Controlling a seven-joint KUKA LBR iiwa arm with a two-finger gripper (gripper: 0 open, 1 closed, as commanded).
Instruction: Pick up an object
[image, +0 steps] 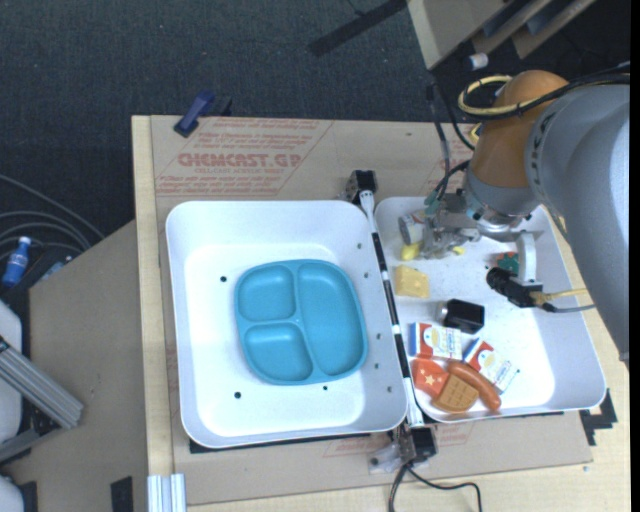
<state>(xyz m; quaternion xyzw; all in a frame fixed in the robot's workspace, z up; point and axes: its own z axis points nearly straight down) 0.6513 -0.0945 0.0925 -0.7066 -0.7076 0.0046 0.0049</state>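
The gripper (437, 238) hung over the right bin's (570, 385) far corner, positioned to grasp; finger state unclear.

Arm reaches in from the right — claw (437, 238) lowered, wrist bent down.

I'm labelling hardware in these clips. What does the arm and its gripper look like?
The arm is bulky, rounded and pale grey, with a glossy orange band above the wrist. Thin yellow and black cables loop beside it. The gripper is a small grey metal assembly.
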